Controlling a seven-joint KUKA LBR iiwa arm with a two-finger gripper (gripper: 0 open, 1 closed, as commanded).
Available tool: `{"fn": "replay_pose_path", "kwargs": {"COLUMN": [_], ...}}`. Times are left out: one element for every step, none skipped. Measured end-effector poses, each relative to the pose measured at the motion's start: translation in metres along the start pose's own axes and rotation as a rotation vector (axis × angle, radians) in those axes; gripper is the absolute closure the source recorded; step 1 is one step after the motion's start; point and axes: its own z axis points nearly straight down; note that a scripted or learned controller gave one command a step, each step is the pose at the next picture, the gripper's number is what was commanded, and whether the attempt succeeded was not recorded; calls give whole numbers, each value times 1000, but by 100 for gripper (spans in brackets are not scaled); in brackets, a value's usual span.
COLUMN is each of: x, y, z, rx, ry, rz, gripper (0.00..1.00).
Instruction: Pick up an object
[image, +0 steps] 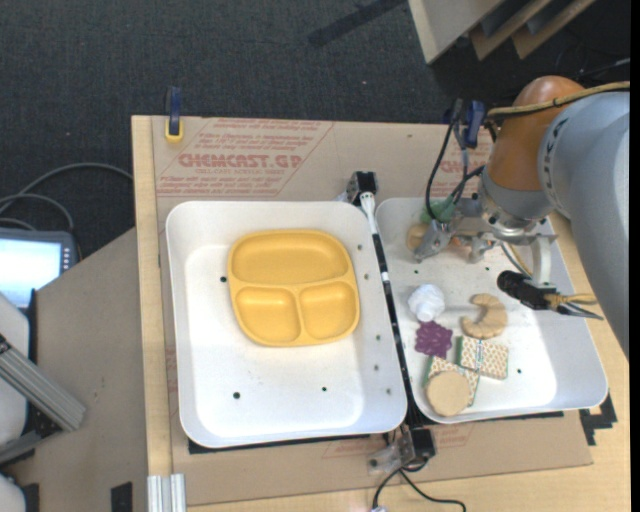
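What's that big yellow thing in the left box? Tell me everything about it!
It is a yellow plate with rounded corners, smooth like plastic. It has three hollow sections: one wide section across the far side and two smaller ones side by side on the near side, split by raised ridges. Nothing sits in any section. It lies flat, right side up, turned slightly askew, on the floor of the left white bin, toward the bin's far half. Only the bin floor touches it.

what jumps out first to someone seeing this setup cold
A yellow divided plate sits alone in the left bin. The right bin holds a cluster of small items, among them a purple piece and a round cracker. The gripper hangs over that bin's far end.
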Motion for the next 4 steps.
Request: {"fn": "replay_pose_path", "kwargs": {"x": [-2, -1, 5, -77], "y": [6, -76, -4, 8], "z": [2, -1, -2, 2], "rx": [20, -19, -24, 10], "ry": [5, -1, -3, 11], "rz": [3, 0, -5, -1], "gripper": [0, 0, 0, 0]}}
